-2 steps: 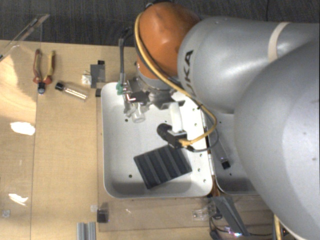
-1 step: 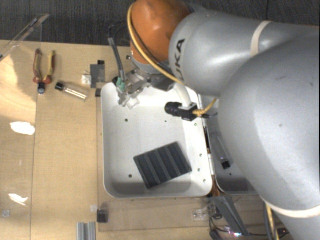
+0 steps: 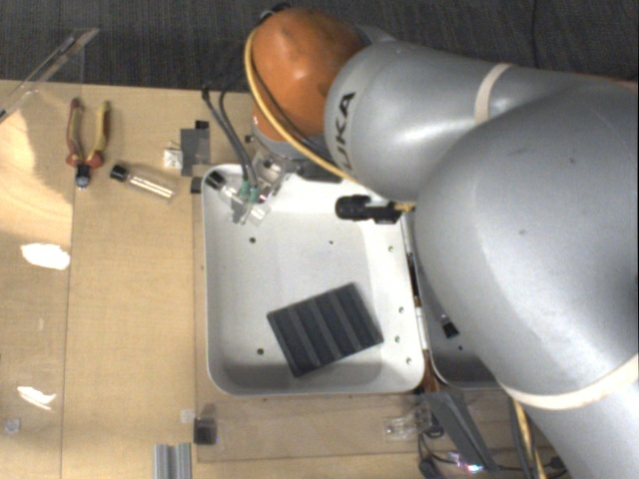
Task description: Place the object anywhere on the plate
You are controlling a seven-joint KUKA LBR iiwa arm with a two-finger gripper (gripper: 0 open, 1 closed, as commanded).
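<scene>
The gripper [image 3: 247, 204] hung over the left bin's [image 3: 225, 362] far corner; whether its jaws were spread I could not tell. The dark ribbed plate [image 3: 324, 328] lay near the front wall. The object, possibly held, was unclear. Best to travel forward, then lower squarely over the plate.

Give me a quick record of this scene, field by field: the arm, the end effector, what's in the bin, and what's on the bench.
arm: grey KUKA arm, over the bins
end effector: at left white bin's far-left corner
bin contents: dark ribbed rectangular plate, near front
bench: red-handled pliers; clear vial, left of bin
grasp: nothing visibly held
</scene>
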